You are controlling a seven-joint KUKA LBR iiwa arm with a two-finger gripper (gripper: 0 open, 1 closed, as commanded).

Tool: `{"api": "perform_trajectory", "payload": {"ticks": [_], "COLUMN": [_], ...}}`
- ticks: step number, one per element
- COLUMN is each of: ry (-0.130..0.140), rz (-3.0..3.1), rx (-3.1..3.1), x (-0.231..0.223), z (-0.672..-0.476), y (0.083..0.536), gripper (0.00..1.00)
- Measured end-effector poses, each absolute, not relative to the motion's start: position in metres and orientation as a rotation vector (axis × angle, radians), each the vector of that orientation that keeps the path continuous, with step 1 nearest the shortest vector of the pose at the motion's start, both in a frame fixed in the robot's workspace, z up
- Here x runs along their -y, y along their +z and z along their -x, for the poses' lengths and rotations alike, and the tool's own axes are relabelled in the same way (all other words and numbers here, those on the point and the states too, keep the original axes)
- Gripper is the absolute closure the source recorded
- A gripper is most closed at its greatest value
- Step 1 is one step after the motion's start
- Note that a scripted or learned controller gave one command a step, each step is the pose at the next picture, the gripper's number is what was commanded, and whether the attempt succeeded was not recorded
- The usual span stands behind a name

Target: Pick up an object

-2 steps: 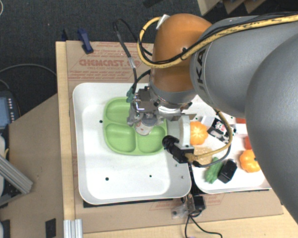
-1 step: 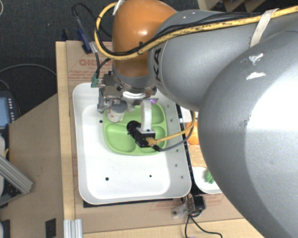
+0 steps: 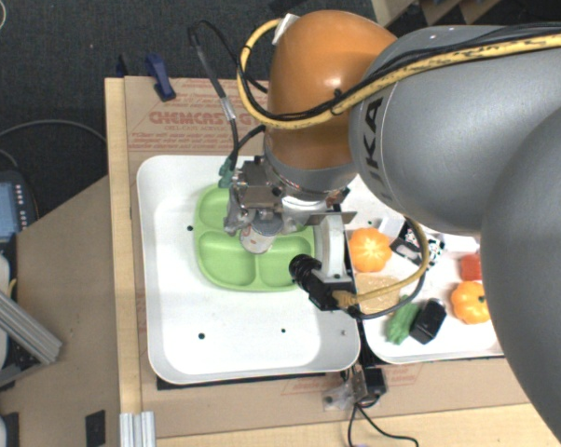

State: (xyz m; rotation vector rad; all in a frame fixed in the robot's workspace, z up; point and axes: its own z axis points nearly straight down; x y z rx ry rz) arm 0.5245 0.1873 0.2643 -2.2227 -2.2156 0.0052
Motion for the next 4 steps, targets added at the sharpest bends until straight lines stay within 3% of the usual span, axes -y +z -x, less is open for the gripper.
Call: {"api": "perform_trajectory", "payload": {"ticks": [1,2,3,4], "ry": [-0.023,0.004,0.013,0.017], "rz": [2.227,2.229,2.22,2.226], "rx": [2.228,2.214,2.215,2.208], "x": [-0.175,-0.108,-0.108,-0.04], "z": [-0.553,-0.556,-0.548,-0.516], "y": [0.397,0.391,0.303,0.225], "gripper": [1.0,1.0,1.0,1.0]}}
